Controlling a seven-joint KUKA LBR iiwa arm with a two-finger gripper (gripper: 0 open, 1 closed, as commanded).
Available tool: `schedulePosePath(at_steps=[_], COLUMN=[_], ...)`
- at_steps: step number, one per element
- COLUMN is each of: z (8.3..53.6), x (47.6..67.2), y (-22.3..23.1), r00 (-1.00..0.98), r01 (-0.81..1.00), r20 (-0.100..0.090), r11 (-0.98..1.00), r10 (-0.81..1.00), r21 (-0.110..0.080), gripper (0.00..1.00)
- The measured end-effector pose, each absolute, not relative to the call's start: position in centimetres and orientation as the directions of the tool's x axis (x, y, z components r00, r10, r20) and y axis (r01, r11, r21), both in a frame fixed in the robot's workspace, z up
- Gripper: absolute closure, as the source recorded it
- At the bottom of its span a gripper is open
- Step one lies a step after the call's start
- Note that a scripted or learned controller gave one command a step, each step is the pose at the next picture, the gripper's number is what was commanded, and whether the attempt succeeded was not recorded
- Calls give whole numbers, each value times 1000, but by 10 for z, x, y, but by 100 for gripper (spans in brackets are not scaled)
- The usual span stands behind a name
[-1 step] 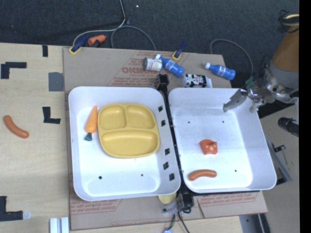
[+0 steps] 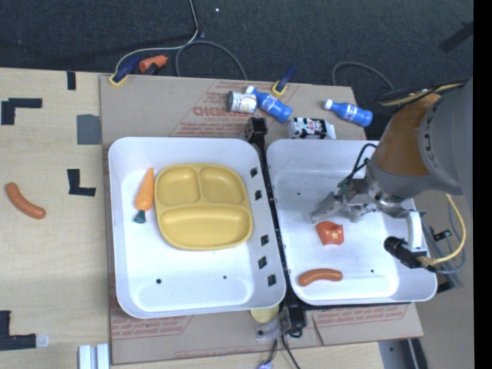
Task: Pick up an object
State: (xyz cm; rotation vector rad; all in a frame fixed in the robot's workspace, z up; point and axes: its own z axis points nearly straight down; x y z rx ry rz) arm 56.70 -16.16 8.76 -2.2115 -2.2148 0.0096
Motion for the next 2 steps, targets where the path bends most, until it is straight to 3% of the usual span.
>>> schedulePosePath(at_steps=[1,2], z=[87,97], x=[522,523], y=[-98,-101], r00=[-3,1], r01=[1000,1000], r20=[-4,-4], r11=[3,-1], r10=[1000,1000], r21=[8,6], gripper=[0,100])
